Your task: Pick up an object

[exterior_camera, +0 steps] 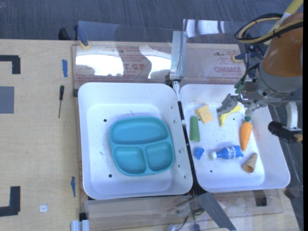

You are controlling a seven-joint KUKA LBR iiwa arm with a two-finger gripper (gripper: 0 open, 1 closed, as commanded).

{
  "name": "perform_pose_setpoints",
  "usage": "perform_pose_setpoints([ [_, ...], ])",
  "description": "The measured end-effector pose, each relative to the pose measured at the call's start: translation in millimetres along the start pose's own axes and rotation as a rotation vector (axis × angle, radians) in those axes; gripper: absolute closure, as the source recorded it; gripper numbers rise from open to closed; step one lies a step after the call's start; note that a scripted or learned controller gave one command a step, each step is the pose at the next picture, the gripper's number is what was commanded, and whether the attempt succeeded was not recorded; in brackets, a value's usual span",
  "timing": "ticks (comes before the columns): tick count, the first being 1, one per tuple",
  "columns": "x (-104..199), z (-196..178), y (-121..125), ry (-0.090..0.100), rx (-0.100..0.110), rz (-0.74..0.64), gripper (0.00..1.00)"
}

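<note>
Object candidates sit in right bin (274, 177): green piece (194, 128), cheese wedge (204, 114), blue bottle (227, 153), carrot (246, 134), cone (250, 162). Hand (231, 106) hovers over yellow bit (226, 115), fingers spread, nothing between. Drop straight; items crowd close, far wall near.

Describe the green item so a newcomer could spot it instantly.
Look in the right bin, along its left wall beside the divider. The green item is a short upright stick below the yellow cheese wedge and above the small blue piece; nothing else there is green.
</note>
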State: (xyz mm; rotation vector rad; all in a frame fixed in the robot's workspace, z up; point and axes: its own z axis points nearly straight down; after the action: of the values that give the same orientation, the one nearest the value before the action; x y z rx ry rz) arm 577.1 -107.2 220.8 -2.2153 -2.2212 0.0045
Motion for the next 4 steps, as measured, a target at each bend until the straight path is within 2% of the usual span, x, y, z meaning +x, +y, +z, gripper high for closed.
perform_pose_setpoints([
  [1, -84, 79, 25, -0.001, 0.003, 0.204, 0.00],
  [2, -91, 126, 7, 0.008, -0.006, 0.278, 0.00],
  [3, -88, 133, 6, 0.006, -0.005, 0.189, 0.00],
  [4, -71, 99, 8, -0.001, -0.005, 0.041, 0.00],
])
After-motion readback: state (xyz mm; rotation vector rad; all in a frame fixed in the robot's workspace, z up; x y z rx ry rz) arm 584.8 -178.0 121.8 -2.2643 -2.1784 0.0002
